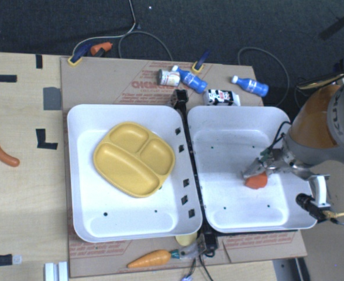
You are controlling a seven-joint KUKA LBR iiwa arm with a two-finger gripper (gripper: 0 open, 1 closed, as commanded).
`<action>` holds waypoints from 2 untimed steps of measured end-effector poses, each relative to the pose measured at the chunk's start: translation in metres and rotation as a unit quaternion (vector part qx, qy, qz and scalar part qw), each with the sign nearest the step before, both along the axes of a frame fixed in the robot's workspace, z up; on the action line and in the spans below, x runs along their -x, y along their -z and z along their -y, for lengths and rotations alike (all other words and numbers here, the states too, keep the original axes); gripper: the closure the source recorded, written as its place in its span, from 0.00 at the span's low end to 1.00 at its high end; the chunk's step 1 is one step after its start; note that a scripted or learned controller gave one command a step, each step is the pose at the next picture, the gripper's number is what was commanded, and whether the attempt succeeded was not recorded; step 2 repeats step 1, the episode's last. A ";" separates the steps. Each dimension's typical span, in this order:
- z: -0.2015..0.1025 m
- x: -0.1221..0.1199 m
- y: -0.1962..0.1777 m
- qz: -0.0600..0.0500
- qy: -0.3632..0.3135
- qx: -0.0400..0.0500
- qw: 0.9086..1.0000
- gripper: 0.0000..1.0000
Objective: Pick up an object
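Observation:
A small orange-red object [256, 182] lies on the floor of the right bin [230, 209], toward its right side. My gripper [257, 170] reaches in from the right and hangs directly over it, the finger tips at its top edge. The arm's grey body with its orange band [315, 122] covers the bin's right rim. A yellow divided plate [134, 158] rests in the left bin [125, 221].
Behind the bins lie two small blue bottles [193, 81] [251, 86], a white bottle [168, 76] and a black-and-white box [222, 97]. A carrot [150, 259] lies in front of the bins, a sausage [4, 153] far left. Cables trail across the back.

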State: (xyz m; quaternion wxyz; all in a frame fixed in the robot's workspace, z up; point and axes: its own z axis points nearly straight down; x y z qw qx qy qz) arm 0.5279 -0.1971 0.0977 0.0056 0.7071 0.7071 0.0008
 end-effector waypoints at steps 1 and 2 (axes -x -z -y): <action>-0.052 -0.051 0.012 -0.002 -0.003 -0.003 1.000 1.00; -0.052 -0.051 0.012 -0.002 -0.003 -0.003 1.000 1.00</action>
